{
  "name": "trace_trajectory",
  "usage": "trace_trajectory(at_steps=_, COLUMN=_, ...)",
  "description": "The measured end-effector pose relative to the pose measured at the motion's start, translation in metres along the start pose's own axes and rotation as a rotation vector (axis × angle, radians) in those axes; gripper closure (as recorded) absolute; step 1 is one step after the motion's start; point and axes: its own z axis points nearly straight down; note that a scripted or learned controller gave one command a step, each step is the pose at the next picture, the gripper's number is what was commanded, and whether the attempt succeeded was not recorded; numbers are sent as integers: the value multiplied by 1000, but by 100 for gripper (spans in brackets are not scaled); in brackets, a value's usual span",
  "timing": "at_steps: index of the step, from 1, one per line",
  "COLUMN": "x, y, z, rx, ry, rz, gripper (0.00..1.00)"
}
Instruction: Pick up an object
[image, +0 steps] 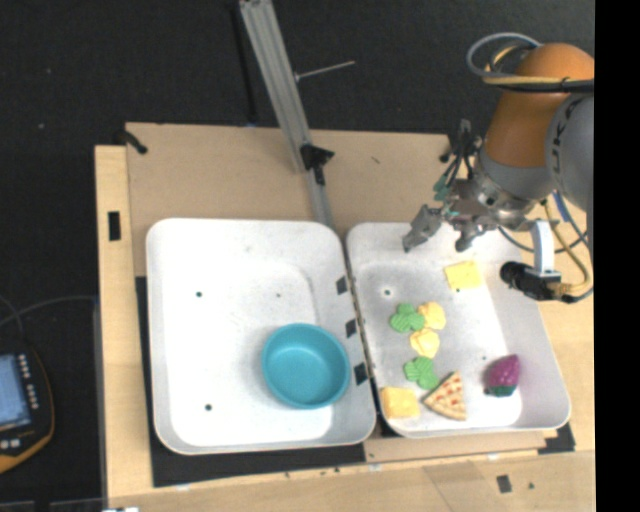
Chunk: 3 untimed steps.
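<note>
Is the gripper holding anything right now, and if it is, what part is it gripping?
Nothing is held. The gripper hangs open above the far end of the right bin, with nothing between its fingers; the yellow square lies apart.

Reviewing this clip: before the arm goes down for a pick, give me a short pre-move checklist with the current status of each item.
1. Gripper carries nothing: ok, nothing between its fingers, which are spread.
2. Gripper above the stocked bin: ok, it hangs over the far edge of the right bin.
3. A target with room around it: ok, the yellow square lies apart from the other pieces.
4. Clustered pieces: not ok for a clean pick, the green piece touches a yellow piece.
5. Blue bowl out of the way: ok, it sits in the left bin.
6. Height above the bin floor: cannot tell.
</note>
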Motion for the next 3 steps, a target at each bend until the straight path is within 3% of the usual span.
trace_trajectory(at_steps=1, x=0, y=0, z=0, rx=0, ry=0, rz=0, gripper=0)
trace_trajectory(at_steps=3, x=-20, y=0, z=106, rx=0, ry=-2, rz=4, gripper=0)
